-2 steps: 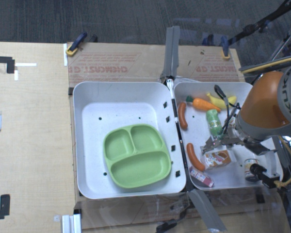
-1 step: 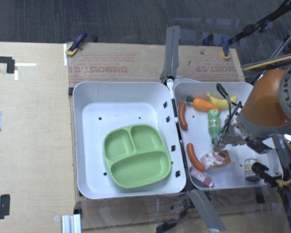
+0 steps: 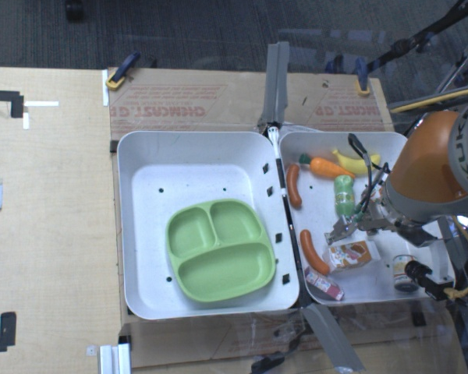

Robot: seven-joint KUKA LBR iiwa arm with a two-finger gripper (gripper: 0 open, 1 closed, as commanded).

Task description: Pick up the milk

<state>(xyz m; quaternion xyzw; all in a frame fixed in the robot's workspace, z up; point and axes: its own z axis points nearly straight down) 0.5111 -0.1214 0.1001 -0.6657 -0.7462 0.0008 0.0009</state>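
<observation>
The pale wooden bench (image 3: 47, 209) is filling the view's 9 o'clock side, with dark carpet floor (image 3: 218, 14) lying beyond it at 12 o'clock. A brown cardboard sheet (image 3: 179, 104) is lying under the bins, carrying red print that is running upside down and is too skewed to read with confidence.

The left bin (image 3: 140, 150) is holding a green divided plate (image 3: 218, 252), with bare white floor showing at its 12 and 9 o'clock sides. The right bin (image 3: 374, 291) is sitting flush against it and is crowded.

The grey and orange arm (image 3: 429, 166) is reaching in from 3 o'clock, covering that bin's 3 o'clock wall. The gripper (image 3: 347, 231) is hanging just above the milk (image 3: 351, 255). How wide its grip stands cannot be told from this slant.

The milk, a small carton with an orange-and-white label too small to read, is lying toward 6 o'clock of the right bin's middle. A sausage (image 3: 314, 253) is lying just beside it at 9 o'clock, and a can (image 3: 404, 275) is sitting near it at 3 o'clock. A green bottle (image 3: 344, 195) is lying at the gripper's 12 o'clock. A carrot (image 3: 331, 167) and a banana (image 3: 357, 160) are lying beyond the bottle.
</observation>
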